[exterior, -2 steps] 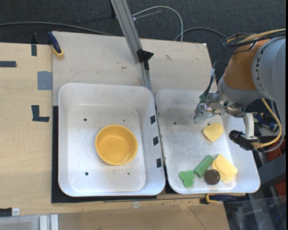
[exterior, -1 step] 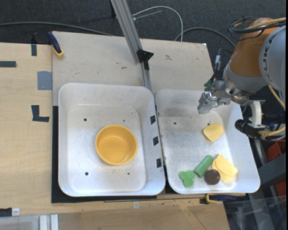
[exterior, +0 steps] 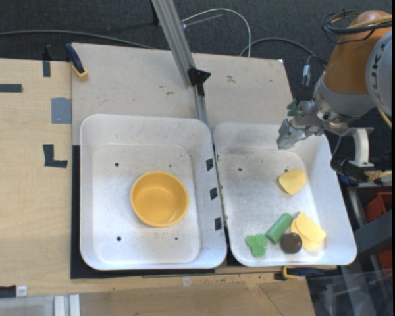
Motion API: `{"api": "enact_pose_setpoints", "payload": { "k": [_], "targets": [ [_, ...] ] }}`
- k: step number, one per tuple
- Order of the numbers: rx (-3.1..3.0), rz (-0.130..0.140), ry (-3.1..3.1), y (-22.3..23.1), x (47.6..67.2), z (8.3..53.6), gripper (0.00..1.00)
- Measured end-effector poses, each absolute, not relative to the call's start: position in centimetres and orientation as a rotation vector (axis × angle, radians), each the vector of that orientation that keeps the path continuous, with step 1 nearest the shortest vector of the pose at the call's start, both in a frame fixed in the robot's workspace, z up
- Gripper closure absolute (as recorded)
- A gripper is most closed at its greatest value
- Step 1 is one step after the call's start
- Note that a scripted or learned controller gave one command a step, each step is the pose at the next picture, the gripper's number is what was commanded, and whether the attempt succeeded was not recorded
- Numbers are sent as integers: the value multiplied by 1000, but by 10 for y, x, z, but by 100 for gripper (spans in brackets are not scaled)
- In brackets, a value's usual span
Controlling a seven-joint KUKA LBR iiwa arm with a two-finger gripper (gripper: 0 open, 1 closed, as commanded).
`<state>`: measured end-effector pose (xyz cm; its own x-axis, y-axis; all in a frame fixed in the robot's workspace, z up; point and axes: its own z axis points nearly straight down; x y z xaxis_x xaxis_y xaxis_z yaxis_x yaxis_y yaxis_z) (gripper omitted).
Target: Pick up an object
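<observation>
Grey arm [exterior: 355, 91] — orange band, black cables

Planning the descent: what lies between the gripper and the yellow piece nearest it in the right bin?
Nothing: in the camera view, only bare white bin floor separates the gripper from the yellow piece below it.

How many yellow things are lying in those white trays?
3. A yellow bowl sits in the left bin. In the right bin, one yellow piece lies alone mid-bin, and another lies near the front corner beside a brown ball.
</observation>
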<state>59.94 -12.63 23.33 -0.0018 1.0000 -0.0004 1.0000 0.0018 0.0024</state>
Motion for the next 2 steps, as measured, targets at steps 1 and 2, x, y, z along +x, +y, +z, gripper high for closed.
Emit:
{"api": "enact_pose_setpoints", "payload": {
  "k": [1,2],
  "targets": [
    [2216,-1,2229,-72,604,222,100],
    [2217,-2,2230,-26,602,216,100]
  ]
}}
